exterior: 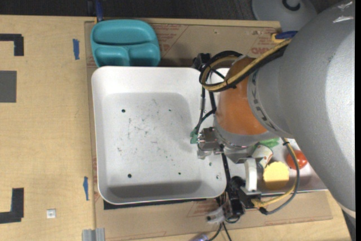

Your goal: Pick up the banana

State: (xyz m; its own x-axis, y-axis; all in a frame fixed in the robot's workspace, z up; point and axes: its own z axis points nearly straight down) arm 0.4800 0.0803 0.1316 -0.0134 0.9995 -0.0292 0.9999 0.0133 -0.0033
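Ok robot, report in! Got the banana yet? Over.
Arm low over the right bin, covering most of it. Gripper hidden underneath, grip unknown. Yellow thing and red thing peeking out beside the wrist; can't tell if that's the banana. Left bin untouched.

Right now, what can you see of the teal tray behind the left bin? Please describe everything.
The teal tray looks like moulded plastic with rounded corners and raised walls. It has one long compartment at the back and two smaller ones in front. It lies flat on the bench, against the far rim of the left white bin.

Grey arm (316, 93) over right bin; left white bin (107, 121) scuffed; teal tray (125, 42) behind it
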